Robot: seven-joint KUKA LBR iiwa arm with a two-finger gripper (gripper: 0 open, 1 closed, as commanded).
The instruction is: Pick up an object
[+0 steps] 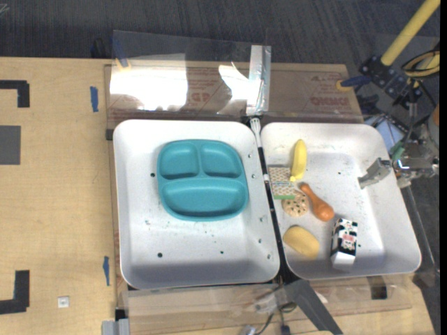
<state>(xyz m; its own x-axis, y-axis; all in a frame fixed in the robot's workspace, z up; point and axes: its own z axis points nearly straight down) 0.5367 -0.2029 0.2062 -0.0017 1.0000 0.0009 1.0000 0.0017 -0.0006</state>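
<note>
milk carton nr potato, carrot, banana.

Your pincer sits over the right edge of the right bin. Left of it, across bare bin floor, lies the banana, with the carrot just below and nearer. The cookie touches the carrot's far side. Nearer the front, left of your pincer, stands the carton, the potato beside it. Farthest left, the divided plate rests in the left bin.
</note>
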